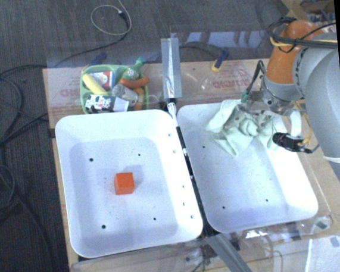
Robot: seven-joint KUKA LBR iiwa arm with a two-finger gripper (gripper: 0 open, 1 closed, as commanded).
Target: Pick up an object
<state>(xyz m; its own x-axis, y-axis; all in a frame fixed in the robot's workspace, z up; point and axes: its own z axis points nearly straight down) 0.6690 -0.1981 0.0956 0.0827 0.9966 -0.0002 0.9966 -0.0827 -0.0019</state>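
Two shallow white bins sit side by side on my bench. The left bin (75,141) holds a single small orange-red cube (124,183), lying flat on the floor a little left of the middle, well apart from every wall. The right bin (253,196) holds a crumpled pale green cloth (232,127), bunched up in the far right corner, part of it lying against the bin's far wall. The rest of that bin's floor is bare white with a few dark specks.

Behind the left bin stands a small green-rimmed basket (114,88) packed with mixed items: something yellow, something orange, a white piece with black marks. There is reddish printing on the bench board (64,92) beside the basket and again behind the right bin, but it is too faint to read.

The cloth looks soft and rumpled, with folds and shadowed creases, a loose flap trailing toward the middle of the bin.

My pincer (258,118) is down at the right edge of the cloth, right against its bunched folds. The wrist and cabling cover it from above, so I cannot tell how it stands, nor whether any cloth is caught in it.
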